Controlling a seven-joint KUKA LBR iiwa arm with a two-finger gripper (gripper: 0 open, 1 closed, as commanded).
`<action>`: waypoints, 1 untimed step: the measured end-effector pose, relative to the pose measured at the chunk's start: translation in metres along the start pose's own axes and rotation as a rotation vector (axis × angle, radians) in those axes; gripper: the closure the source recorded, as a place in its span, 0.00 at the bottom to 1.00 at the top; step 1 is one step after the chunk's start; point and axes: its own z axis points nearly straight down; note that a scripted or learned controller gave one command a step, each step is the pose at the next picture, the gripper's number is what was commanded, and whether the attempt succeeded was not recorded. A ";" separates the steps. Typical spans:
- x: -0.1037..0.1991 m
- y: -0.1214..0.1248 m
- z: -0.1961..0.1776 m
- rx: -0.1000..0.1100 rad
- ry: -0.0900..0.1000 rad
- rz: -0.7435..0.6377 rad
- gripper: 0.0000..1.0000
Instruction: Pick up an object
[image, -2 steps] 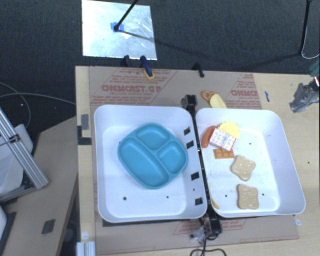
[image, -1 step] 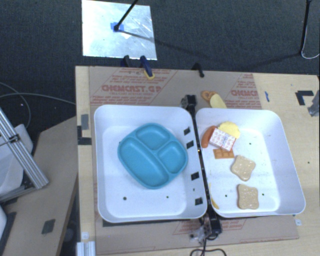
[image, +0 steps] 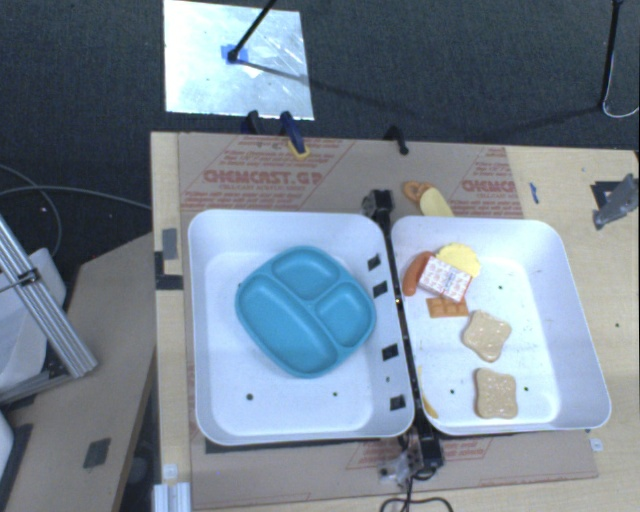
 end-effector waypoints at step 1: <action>0.062 -0.025 -0.134 -0.017 -0.001 -0.008 0.00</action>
